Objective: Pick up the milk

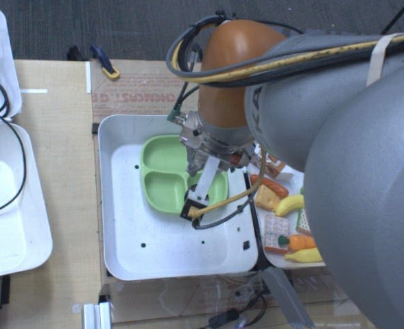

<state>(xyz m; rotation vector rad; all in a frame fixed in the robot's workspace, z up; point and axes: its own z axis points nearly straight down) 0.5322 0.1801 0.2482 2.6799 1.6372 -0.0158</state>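
Gripper (203, 157) above green plate (162, 173); bin (153, 247) floor bare along front wall

Wooden bench (57, 149), left bin (9, 204), right bin (129, 238)

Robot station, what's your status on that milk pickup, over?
Gripper over the green plate. Small printed carton, likely the milk, lies apart to the right near the banana. Arm overhangs the things there.

Arm (346, 129) outstretched leftward, wrist (219, 132) downward.
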